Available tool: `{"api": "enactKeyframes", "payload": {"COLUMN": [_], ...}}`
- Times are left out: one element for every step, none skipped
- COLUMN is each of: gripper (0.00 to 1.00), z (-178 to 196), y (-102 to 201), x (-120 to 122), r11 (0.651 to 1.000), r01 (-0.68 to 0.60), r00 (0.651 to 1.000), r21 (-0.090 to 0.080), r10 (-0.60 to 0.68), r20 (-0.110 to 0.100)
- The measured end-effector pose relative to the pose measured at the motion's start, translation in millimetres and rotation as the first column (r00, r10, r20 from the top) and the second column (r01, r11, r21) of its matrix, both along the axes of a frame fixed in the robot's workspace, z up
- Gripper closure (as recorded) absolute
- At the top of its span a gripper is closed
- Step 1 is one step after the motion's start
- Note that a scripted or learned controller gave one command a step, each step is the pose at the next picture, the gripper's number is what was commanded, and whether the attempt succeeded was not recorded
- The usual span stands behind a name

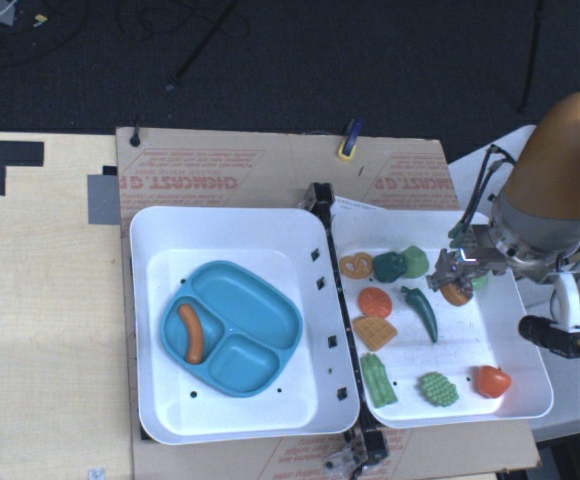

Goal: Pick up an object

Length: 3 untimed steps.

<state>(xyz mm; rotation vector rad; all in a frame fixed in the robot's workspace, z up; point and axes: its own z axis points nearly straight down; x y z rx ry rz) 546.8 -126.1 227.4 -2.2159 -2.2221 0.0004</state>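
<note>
The gripper hangs over the upper right part of the right bin, and a small brown-orange object sits right at its fingertips; whether the fingers are clamped on it or merely above it cannot be told from this angle, nor how wide they stand. A pale green piece peeks out just beside that object on its right. Just left of the gripper lies a dark green pepper, slanting down the bin, and beyond it, near the bin's upper left, a light green lump touches a dark green leafy piece, with a pretzel beside them. Below the pretzel sit a red-orange tomato and then an orange waffle. Along the near edge of the bin lie a green ridged vegetable, a bumpy green piece and a red strawberry-like item. The grey arm with its orange band rises from the gripper toward the right. The left bin holds a blue sectioned plate, and a sausage lies in the plate's left compartment. Both bins rest on a cardboard sheet with a yellow-and-blue clamp at its far edge.
</note>
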Motion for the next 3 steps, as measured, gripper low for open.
{"api": "enactKeyframes", "payload": {"gripper": [1.00, 1.00, 1.00], "z": [1, 9, 9], "y": [59, 112, 155], "x": [9, 25, 52], "r11": [1.000, 1.000, 1.000], "r01": [-0.003, -0.002, -0.001], "r00": [1.000, 1.000, 1.000], "r21": [0.001, 0.000, -0.001], "r10": [0.003, 0.002, 0.001], "r20": [0.000, 0.002, 0.002]}}
